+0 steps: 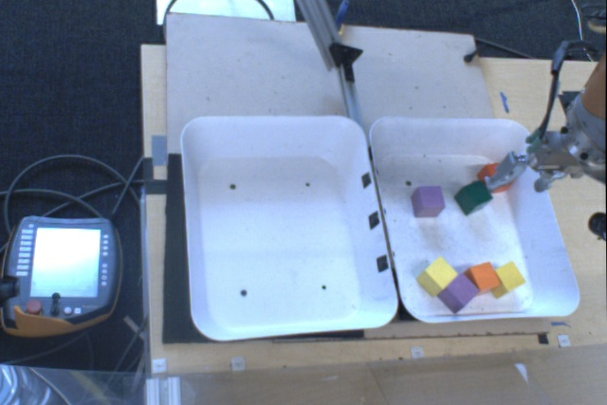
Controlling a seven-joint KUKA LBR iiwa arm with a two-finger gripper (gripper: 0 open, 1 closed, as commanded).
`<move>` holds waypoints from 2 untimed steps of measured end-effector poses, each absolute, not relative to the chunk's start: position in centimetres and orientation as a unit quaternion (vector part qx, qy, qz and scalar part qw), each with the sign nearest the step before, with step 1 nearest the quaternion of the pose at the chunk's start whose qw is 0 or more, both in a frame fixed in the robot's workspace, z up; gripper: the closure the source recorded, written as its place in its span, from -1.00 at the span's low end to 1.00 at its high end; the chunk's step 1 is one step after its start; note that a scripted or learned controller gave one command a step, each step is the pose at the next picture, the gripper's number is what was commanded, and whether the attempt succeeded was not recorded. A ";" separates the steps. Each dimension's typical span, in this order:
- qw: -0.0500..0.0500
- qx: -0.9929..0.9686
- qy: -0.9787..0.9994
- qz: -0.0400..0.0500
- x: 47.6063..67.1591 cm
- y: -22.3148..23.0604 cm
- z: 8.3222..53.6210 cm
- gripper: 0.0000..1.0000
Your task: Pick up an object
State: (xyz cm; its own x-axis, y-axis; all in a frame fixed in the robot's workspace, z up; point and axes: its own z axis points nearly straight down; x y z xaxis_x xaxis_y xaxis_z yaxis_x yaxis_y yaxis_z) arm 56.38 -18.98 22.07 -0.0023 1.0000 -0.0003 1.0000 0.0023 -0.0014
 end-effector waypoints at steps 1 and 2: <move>0.001 -0.706 -0.708 0.001 55.8 -18.8 17.7 -1.00; 0.001 -0.706 -0.708 0.000 56.4 -18.9 13.4 -1.00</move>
State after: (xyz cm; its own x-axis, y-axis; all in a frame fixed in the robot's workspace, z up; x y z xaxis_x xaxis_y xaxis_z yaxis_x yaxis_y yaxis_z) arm 56.40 -18.95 13.38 -0.0028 1.0000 0.0005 1.0000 0.0028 -0.0016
